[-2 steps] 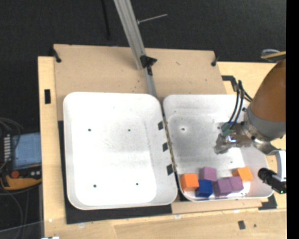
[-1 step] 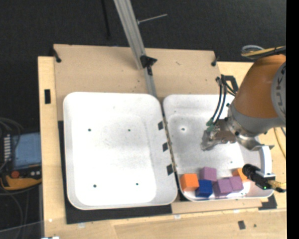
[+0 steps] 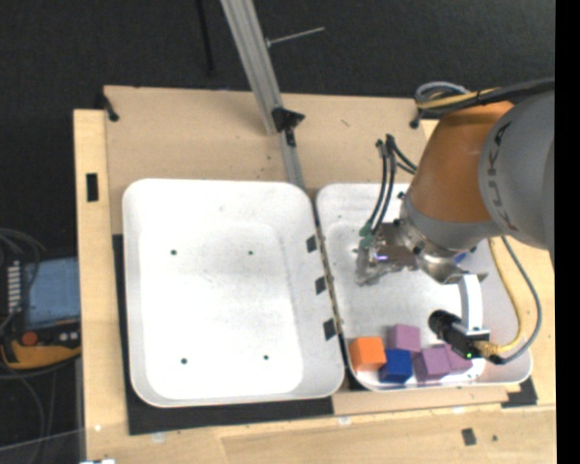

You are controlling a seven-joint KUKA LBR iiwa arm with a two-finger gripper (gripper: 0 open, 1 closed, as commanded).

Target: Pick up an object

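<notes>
Overhead, the right bin (image 3: 340, 211) is the landmark. The grey arm (image 3: 469, 177) reaches over its middle, the gripper (image 3: 372, 262) hanging there (whether it grips anything cannot be told). Toward the bin's near edge sit an orange block (image 3: 368, 352), a blue block (image 3: 397, 365) and purple blocks (image 3: 427, 354), all nearer the viewer than the gripper.
</notes>
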